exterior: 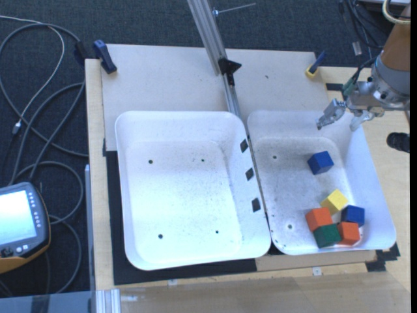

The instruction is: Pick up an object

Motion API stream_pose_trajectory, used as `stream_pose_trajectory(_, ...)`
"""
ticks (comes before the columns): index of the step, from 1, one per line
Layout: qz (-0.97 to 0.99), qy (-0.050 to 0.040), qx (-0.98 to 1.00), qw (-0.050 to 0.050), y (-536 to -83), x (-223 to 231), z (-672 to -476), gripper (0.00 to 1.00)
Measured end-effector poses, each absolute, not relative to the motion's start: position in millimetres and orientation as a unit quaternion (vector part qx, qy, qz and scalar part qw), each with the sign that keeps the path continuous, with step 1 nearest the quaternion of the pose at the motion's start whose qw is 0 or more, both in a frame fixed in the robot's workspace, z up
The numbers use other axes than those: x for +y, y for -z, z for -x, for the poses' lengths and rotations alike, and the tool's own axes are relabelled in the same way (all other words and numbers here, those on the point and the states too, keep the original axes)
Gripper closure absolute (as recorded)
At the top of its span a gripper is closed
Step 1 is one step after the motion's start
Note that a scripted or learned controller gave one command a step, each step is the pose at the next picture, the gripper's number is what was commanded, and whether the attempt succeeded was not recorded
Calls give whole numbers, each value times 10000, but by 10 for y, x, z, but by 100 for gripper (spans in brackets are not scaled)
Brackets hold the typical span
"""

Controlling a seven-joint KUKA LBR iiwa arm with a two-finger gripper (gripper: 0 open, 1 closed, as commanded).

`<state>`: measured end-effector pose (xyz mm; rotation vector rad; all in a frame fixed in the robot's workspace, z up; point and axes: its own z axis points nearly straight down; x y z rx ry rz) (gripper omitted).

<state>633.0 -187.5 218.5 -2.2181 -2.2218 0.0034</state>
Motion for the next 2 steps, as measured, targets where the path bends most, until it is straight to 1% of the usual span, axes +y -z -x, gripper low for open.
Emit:
stream_pose_trajectory(1,7072,-24,-7070,52,-1344,-1705,-5976,0)
stream_pose_trajectory(2,7068,20,-7074,-41,-1339,-1715,-5982,0)
